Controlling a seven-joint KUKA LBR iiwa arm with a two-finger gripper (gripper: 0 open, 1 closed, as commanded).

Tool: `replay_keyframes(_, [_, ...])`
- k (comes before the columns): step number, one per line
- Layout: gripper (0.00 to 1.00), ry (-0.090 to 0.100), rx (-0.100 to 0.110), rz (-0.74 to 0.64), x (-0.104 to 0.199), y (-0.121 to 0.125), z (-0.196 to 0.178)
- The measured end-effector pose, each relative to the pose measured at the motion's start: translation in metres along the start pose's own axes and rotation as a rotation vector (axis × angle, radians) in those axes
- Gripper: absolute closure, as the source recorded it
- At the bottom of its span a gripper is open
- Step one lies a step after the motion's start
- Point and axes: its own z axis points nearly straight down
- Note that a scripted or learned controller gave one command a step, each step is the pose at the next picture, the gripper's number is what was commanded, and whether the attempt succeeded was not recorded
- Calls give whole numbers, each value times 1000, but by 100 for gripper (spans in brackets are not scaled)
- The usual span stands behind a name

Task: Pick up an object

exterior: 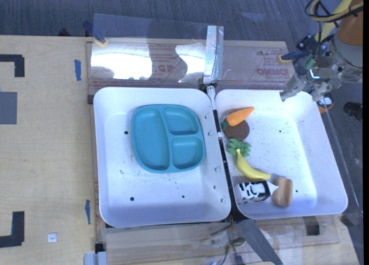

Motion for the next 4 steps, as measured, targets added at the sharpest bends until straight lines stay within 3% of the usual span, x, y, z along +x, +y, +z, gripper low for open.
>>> replay_keyframes(1, [0,-2,-6,16,62,27,131])
replay_keyframes(2, [0,-2,0,34,-1,-16,105])
replay_keyframes(3, [0,1,2,126,-42,-81,110])
replay_keyframes(4, [0,2,2,83,-43,-93,111])
